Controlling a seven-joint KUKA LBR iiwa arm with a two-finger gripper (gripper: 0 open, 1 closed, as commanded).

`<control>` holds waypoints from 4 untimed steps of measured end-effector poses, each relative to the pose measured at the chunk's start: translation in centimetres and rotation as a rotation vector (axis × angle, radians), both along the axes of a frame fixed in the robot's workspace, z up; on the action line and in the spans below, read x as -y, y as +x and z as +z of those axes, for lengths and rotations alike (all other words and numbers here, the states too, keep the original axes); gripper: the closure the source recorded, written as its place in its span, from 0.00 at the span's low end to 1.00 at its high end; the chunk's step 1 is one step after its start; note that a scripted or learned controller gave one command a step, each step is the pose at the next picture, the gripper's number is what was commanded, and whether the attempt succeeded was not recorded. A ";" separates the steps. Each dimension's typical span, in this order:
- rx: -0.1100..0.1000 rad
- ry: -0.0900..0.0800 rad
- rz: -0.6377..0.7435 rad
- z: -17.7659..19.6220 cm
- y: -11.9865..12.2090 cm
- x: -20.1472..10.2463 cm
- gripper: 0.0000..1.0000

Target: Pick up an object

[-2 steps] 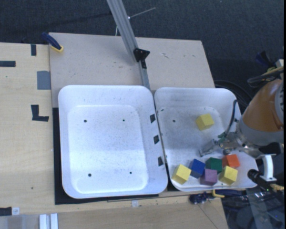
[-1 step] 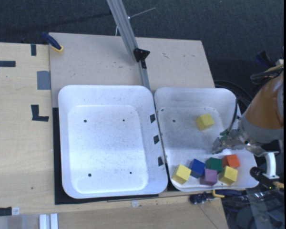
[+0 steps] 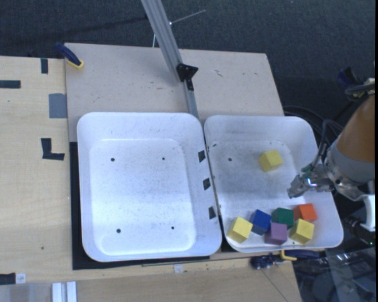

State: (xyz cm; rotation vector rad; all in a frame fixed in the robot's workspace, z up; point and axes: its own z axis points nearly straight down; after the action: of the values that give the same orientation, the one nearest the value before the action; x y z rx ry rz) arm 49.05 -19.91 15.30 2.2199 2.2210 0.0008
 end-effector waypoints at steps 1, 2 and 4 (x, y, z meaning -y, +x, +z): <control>0.004 -0.002 0.002 6.3 0.5 0.0 1.00; 0.003 -0.001 0.002 10.9 1.3 -0.6 1.00; -0.002 0.002 0.006 10.2 1.5 -9.5 1.00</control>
State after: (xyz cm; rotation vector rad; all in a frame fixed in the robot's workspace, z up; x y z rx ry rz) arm 50.58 -10.39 25.52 2.2151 2.2292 0.0006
